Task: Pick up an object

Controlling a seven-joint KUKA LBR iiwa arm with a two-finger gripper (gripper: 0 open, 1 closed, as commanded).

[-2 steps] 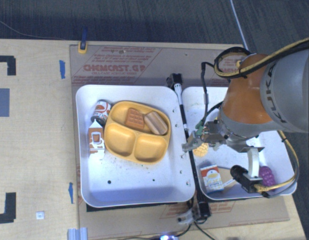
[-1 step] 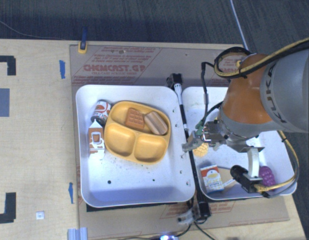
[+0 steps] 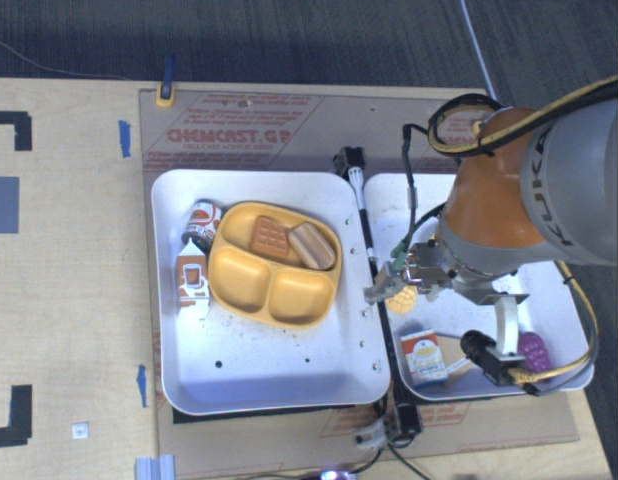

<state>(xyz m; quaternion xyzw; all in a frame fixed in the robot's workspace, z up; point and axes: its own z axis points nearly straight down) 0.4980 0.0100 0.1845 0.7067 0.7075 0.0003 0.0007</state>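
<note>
My gripper [image 3: 397, 276] hangs over the left edge of the right bin [image 3: 387, 206], close to the divider between the bins. A small yellow and green object [image 3: 405, 294] lies right under it, touching or nearly touching the gripper; whether it is held is unclear. A small white carton with a red picture [image 3: 424, 357] lies in the right bin's front left corner. A purple bunch of grapes [image 3: 533, 348] sits at the front right, partly hidden by the arm's cable.
The left bin [image 3: 279, 363] holds a yellow divided plate [image 3: 272, 286] with a brown waffle [image 3: 270, 237] and a bread roll [image 3: 312, 245] in it. A small can [image 3: 201, 224] and an orange-and-white carton [image 3: 191, 277] lie along its left wall.
</note>
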